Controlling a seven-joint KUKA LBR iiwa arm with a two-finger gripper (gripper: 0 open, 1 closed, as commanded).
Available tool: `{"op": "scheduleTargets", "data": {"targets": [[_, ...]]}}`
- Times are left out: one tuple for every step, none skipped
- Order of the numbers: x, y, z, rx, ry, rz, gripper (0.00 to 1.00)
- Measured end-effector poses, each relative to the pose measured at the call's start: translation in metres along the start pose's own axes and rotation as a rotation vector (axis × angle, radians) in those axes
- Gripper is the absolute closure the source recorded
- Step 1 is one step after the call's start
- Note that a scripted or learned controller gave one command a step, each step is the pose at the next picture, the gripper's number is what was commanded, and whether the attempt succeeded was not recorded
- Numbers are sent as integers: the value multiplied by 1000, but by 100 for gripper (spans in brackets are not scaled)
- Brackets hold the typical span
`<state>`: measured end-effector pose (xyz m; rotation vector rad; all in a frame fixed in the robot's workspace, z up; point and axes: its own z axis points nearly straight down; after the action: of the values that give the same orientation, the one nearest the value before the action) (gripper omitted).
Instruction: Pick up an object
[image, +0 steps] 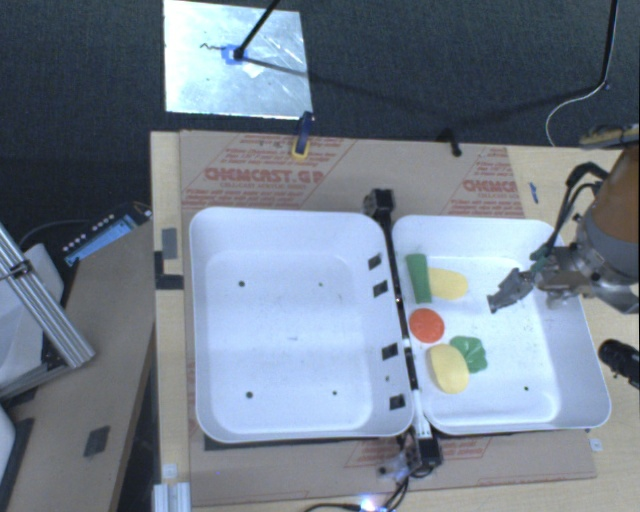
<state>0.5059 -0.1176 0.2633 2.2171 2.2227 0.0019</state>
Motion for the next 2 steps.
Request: {"op": "scheduleTargets", "data": {"targets": [[0,1,-11,-3,0,-2,100],[-18,-5,91,11,2,3,100]]}}
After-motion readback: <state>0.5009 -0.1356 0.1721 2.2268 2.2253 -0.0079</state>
